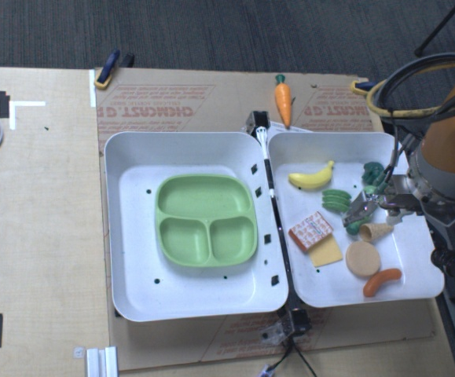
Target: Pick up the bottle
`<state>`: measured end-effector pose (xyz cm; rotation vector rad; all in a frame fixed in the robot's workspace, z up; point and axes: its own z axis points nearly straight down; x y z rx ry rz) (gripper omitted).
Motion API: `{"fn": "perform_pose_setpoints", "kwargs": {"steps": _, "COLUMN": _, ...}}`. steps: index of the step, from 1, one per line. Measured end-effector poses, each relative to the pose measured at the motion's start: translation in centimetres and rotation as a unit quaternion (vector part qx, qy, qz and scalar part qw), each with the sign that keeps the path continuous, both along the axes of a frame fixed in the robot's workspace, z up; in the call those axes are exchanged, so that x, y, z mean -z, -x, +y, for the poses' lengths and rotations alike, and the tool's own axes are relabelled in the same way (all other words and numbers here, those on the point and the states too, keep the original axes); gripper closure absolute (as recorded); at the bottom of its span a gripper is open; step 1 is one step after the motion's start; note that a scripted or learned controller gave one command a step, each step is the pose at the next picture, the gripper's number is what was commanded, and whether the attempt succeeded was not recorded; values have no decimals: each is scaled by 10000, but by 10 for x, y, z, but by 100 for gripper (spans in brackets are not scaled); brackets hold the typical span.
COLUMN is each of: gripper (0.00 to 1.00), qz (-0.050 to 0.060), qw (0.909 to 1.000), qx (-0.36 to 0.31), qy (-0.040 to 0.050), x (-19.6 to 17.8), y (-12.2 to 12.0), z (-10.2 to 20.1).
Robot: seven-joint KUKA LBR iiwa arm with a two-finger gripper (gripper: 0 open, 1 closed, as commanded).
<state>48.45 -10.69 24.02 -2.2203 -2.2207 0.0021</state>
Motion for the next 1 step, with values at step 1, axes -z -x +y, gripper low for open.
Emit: {"fn": "perform_pose_setpoints", "kwargs": {"steps": 1, "gripper": 100, "qz": 1, "qw": 10000, "qx": 6, "qy": 3, "x": -9, "y": 0, "z": 0}}
